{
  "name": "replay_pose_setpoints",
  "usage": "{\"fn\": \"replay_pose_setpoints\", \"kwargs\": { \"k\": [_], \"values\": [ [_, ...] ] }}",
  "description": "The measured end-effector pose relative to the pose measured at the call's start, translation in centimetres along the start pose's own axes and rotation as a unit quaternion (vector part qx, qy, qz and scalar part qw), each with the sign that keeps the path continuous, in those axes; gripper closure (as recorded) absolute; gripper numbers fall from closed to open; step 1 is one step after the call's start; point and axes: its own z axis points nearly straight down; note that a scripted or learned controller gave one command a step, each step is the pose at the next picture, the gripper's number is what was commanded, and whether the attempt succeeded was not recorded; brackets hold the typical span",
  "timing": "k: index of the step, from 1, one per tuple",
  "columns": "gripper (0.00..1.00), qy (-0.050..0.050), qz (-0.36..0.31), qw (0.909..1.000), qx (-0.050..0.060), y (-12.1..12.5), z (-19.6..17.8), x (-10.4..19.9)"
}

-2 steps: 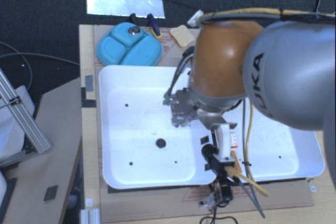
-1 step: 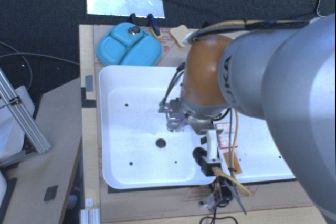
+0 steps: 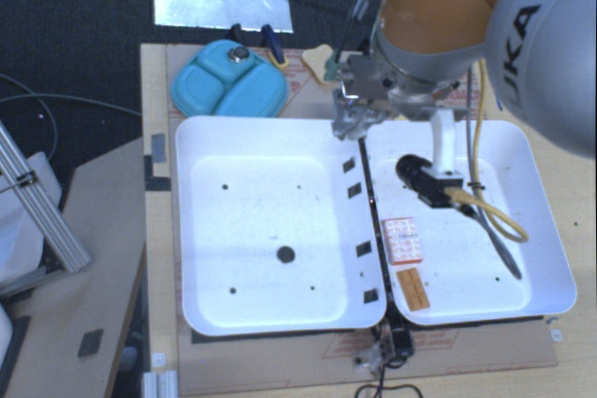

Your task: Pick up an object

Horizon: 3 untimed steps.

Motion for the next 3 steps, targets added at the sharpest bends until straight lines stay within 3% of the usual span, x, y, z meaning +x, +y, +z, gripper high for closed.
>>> {"fn": "replay_pose_setpoints", "kwargs": {
  "k": [1, 2, 3],
  "values": [
    [1.0, -0.001, -0.001, 1.0, 0.009, -1.4, -2.5, 2.5],
    [1.0, -0.001, -0.004, 0.9999, 0.013, -7.1, -0.1, 8.1],
    [1.0, -0.001, -0.002, 1.0, 0.009, -6.7, -1.3, 7.8]
  ]
}}
